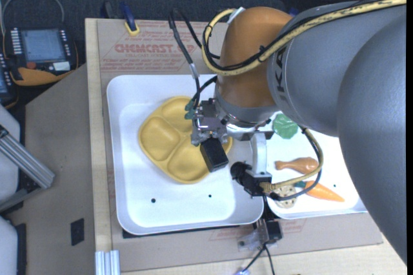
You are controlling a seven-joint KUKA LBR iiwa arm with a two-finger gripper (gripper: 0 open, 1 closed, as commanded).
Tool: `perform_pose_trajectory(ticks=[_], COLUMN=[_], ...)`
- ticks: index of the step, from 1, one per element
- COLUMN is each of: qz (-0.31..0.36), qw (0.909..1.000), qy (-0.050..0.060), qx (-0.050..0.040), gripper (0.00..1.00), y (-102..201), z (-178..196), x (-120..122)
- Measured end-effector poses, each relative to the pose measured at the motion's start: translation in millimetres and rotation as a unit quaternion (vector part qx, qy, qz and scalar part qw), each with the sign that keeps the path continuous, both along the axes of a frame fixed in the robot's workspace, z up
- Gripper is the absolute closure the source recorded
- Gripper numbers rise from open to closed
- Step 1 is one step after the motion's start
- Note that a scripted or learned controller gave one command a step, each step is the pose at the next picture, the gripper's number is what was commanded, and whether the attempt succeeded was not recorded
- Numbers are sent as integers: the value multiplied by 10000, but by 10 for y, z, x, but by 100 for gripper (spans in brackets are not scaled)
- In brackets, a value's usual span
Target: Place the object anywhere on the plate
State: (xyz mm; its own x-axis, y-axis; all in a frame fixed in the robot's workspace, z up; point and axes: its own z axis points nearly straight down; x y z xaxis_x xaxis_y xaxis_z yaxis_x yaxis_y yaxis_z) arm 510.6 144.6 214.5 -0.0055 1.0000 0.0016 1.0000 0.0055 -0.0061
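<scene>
Plate (169,141) in the left bin (129,196); toys in the right bin (352,206).
I see my gripper (213,152) low over the yellow divided plate's right edge; whether it is clenched or released, I cannot tell. A chicken drumstick (298,165), a carrot (324,192) and a green piece (284,126) lie in the right bin, well apart from the plate.

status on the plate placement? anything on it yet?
Done: nothing visibly placed; the yellow plate in the left bin shows bare compartments. In hand: the gripper is over the plate's right edge; I can't tell whether it carries anything. Left: the drumstick, carrot and green item lie in the right bin.
</scene>
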Motion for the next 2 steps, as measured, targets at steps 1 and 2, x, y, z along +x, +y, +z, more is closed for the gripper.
perform_pose_trajectory(ticks=[1,2], qz=[-25,-29], qw=[10000,10000], qy=[-28,-28], qx=[-7,-7], gripper=[100,0], y=[-8,-9], z=[30,29], x=[53,53])
